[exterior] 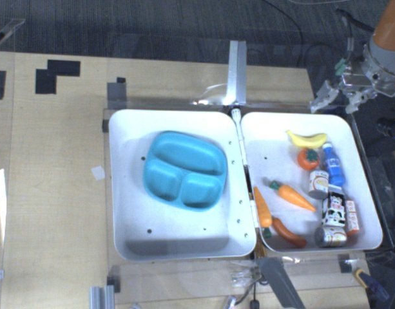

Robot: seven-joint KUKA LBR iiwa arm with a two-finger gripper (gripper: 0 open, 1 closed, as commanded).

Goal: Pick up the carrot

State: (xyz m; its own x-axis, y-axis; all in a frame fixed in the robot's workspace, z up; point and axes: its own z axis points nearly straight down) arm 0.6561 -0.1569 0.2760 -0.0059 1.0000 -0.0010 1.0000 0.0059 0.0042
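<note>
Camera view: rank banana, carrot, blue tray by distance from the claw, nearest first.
1. Banana, top of the right bin, closest to the claw.
2. Carrot, mid right bin, lower down.
3. Blue tray, in the left bin, farthest.

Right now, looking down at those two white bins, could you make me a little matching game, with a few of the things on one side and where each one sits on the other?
Things:
1. blue divided plate
2. banana
3. carrot
4. gripper

Places:
A. middle of the right bin, lying slantwise
B. outside the bins, beyond the right bin's far right corner
C. in the left bin
D. far end of the right bin, just beyond the tomato

Pairs: 1-C, 2-D, 3-A, 4-B
</note>
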